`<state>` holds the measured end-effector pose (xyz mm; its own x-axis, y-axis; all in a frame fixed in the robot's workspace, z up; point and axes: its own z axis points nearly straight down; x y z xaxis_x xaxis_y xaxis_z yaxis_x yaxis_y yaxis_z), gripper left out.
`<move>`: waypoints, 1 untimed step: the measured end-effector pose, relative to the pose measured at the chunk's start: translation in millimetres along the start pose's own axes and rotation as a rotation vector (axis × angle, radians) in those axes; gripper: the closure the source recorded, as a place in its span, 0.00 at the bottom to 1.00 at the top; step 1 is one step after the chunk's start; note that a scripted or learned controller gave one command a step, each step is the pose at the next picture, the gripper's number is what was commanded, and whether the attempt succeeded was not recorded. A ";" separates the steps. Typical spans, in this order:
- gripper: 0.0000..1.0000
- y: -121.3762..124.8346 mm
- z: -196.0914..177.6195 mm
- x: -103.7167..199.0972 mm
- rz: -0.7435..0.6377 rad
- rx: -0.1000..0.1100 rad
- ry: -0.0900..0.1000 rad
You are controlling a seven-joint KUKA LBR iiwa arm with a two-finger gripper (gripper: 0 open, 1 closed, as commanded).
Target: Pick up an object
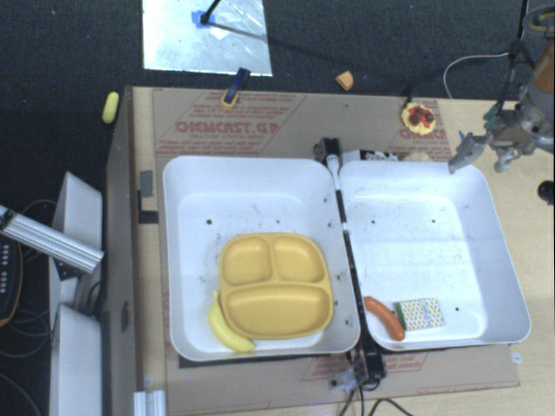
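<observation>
My gripper [481, 156] hangs over the far right corner of the right bin [434, 232], its two fingers spread open with nothing between them. Near that bin's front edge lie an orange sausage-shaped toy [384, 317] and, just to its right, a small patterned packet [421, 314]. In the left bin [186, 232] a yellow divided plate [276, 286] lies at the front. A yellow banana [227, 326] is tucked against the plate's front left edge. The gripper is far from all of these.
A small pizza toy [420, 117] lies on the cardboard behind the right bin. An orange bit [345, 80] and a yellow piece [110, 106] lie on the dark floor. A blue and yellow clip [234, 87] sits at the cardboard's back edge.
</observation>
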<state>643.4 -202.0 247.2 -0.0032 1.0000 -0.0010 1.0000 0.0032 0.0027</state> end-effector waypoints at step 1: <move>0.00 -12.3 154.5 0.1 0.002 0.006 0.002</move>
<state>631.5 -202.1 92.7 -0.0012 1.0000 0.0011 1.0000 0.0012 -0.0030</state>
